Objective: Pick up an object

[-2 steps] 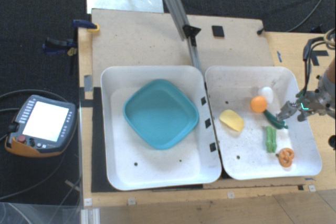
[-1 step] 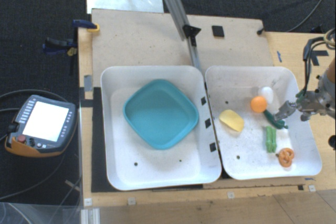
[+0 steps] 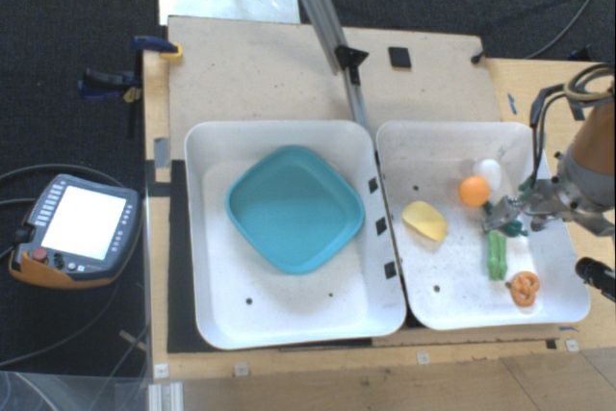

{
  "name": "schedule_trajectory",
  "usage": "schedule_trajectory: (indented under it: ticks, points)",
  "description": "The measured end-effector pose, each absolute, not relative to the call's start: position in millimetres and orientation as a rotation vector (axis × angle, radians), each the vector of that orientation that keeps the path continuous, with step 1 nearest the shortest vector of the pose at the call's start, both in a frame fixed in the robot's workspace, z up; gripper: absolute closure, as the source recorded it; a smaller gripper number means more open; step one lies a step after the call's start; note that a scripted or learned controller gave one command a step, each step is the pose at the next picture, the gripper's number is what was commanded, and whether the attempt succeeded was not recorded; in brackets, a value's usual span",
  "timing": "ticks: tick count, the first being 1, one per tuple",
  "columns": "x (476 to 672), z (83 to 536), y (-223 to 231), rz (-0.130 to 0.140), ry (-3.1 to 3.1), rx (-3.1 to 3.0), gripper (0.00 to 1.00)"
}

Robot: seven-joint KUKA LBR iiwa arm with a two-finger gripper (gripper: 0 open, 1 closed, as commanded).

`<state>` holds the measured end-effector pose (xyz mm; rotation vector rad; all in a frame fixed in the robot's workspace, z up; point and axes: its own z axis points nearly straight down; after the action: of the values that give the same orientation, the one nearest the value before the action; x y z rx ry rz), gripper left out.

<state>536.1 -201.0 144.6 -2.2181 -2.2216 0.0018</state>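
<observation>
Green object [image 3: 496, 256] beside gripper [image 3: 507, 218]

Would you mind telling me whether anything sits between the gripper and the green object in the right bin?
Nothing visible does. The gripper hangs right at the upper end of the green object. The orange ball sits to the upper left, off the path, and the pretzel-shaped piece lies beyond the green object's lower end.

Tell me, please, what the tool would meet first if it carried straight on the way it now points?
Probably the green object: the tool points down and left just above its upper end. Depth is unclear from this slanted view, so it could reach the bin floor instead.
</observation>
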Motion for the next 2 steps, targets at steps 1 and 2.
schedule_trajectory:
  ticks: [1, 2]
  points:
    - [535.3, 93, -201, 0.003, -2.22, -2.219, 0.0]
    - [536.8, 105, -201, -0.002, -2.223, -2.222, 1.0]
